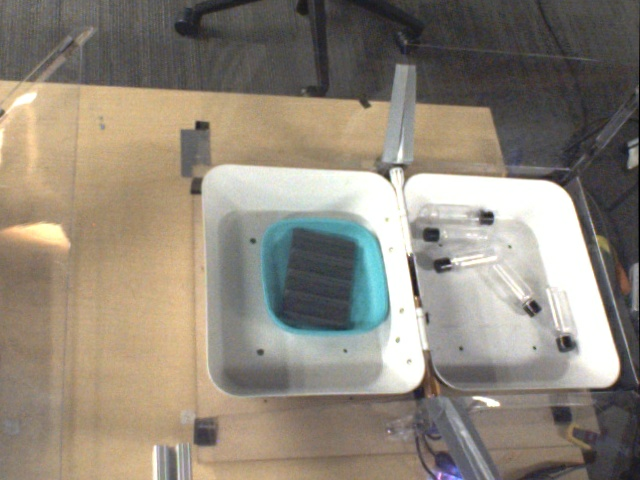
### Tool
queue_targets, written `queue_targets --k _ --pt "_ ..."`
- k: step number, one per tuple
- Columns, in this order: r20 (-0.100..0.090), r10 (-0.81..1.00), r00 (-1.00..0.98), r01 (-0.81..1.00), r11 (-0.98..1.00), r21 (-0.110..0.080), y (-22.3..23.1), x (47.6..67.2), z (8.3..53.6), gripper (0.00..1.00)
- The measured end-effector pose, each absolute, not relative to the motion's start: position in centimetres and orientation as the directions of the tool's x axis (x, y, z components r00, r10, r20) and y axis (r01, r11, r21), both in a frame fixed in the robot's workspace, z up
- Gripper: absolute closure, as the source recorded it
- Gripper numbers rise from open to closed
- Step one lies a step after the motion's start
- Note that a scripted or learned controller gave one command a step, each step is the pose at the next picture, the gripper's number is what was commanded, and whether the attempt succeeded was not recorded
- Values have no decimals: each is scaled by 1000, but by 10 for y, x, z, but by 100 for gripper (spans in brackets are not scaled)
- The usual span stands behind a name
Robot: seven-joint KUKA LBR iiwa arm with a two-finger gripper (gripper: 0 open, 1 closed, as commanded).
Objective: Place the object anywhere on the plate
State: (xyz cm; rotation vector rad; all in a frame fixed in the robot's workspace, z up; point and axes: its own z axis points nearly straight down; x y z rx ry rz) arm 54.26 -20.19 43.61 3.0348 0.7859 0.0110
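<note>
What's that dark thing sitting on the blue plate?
A dark grey ribbed block lies on the blue plate, covering its middle. Whatever is under it is hidden.

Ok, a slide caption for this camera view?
Dark ridged block on teal plate, left bin; clear tubes in right bin.

Teal plate [325, 276], squarish with rounded corners and a raised rim, lying flat in the middle of the left white bin [230, 298]. On the plate, a dark grey ribbed block [320, 278], rectangular, lying flat with ridges running across, slightly turned, covering most of the plate's inside. In the right white bin [590, 298], several clear tubes with black caps [455, 214], lying on their sides, scattered at different angles, apart from each other.
</note>
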Motion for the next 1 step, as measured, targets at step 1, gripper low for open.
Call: queue_targets --k 1 --pt "6 390 921 390 -921 7 -206 504 436 0"
